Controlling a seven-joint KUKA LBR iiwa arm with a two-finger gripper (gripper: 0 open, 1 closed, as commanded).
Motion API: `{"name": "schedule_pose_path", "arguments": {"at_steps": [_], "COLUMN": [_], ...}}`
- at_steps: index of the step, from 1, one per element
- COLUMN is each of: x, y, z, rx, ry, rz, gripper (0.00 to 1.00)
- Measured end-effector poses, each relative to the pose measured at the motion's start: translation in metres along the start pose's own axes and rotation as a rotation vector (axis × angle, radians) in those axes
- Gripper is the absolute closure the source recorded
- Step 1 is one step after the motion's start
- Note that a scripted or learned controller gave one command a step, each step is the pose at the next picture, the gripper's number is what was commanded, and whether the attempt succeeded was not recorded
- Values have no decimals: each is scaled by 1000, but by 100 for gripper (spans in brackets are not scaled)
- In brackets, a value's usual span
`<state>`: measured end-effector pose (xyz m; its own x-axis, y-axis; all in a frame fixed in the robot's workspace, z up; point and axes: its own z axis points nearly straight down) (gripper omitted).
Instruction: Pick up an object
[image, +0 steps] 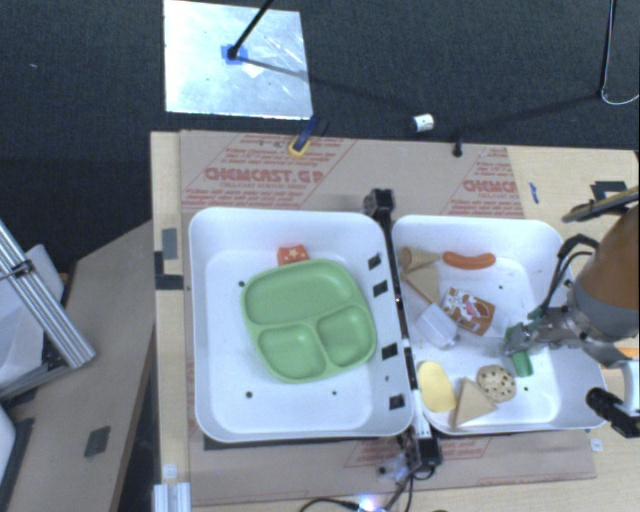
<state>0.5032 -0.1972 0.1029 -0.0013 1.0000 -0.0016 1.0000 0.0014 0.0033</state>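
The right bin (540, 240) holds several toy foods. An orange sausage (469, 260) lies at the back, with a brown snack packet (470, 311) and a clear cup (436, 326) nearer the middle. A yellow piece (435, 385), a tan wedge (473, 402) and a round cookie (495, 381) sit along the front. My gripper (517, 343) hangs low over the bin's right half, just above the cookie and beside a small green piece (522, 362). The gripper's dark body hides what lies under it.
The left bin (215, 300) carries a green divided plate (305, 318) and a small red block (292, 255) behind it. A black-clipped divider (392, 300) joins the two bins. My arm (610, 290) crosses the right bin's right wall.
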Motion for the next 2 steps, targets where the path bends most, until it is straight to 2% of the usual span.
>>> {"name": "schedule_pose_path", "arguments": {"at_steps": [2], "x": [12], "y": [1], "z": [-97], "rx": [-4], "ry": [0], "rz": [-4], "gripper": [100]}}
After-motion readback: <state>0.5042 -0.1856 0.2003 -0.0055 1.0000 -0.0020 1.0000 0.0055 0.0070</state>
